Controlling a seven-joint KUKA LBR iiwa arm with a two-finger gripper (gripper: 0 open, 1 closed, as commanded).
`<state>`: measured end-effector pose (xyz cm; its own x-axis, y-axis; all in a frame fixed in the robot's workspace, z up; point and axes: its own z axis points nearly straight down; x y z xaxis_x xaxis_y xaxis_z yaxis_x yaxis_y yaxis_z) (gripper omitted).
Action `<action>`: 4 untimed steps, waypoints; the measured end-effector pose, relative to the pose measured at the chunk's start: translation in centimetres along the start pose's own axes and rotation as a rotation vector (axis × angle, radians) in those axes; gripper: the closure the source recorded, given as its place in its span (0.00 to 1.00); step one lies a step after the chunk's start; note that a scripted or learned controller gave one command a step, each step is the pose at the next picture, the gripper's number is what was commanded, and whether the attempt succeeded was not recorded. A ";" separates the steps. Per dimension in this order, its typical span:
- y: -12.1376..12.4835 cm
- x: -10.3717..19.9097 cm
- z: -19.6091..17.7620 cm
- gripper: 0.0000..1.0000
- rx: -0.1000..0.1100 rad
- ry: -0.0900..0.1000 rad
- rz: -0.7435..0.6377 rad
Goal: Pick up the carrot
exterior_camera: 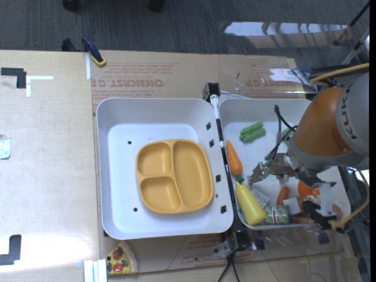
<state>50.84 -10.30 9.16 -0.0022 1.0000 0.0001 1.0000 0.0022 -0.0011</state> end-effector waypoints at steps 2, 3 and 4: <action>6.7 4.7 -15.1 0.00 -0.002 -0.002 -0.229; 6.2 10.5 -10.0 0.00 0.000 -0.002 -0.251; 4.3 6.3 -10.0 0.00 0.000 -0.002 -0.280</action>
<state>55.17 -4.00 19.15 -0.2784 0.9605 -0.0015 0.9605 0.2784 -0.0009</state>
